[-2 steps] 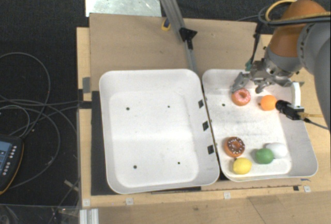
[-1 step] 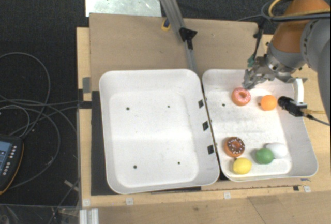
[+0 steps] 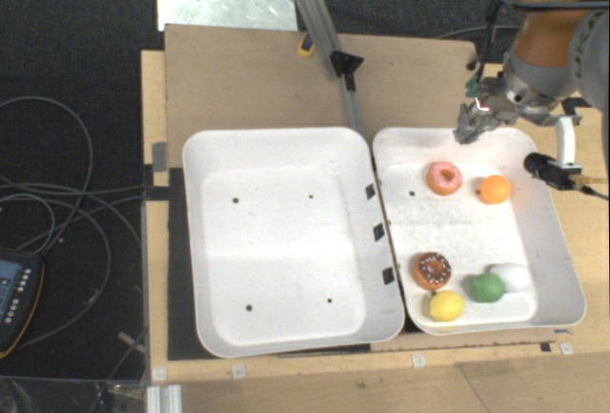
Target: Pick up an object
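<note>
right bin stock, arm overhead

gripper (image 3: pixel 471 130) at upper right of frame, over the far rim of the right bin (image 3: pixel 553 239) (finger spread impossible to tell). nothing seen between the fingers. in right bin: pink donut (image 3: pixel 444 177) and orange ball (image 3: pixel 494 189) in upper half; chocolate donut (image 3: pixel 432 270), yellow ball (image 3: pixel 446 305), green ball (image 3: pixel 487 287), white ball (image 3: pixel 511 276) clustered at lower edge. left bin (image 3: pixel 205 211) at centre left.

R bin: pink donut (image 3: pixel 444 177) + orange ball (image 3: pixel 494 189) far end | choc donut (image 3: pixel 433 270), yellow (image 3: pixel 446 305), green (image 3: pixel 487 287), white (image 3: pixel 510 277) balls near end
</note>
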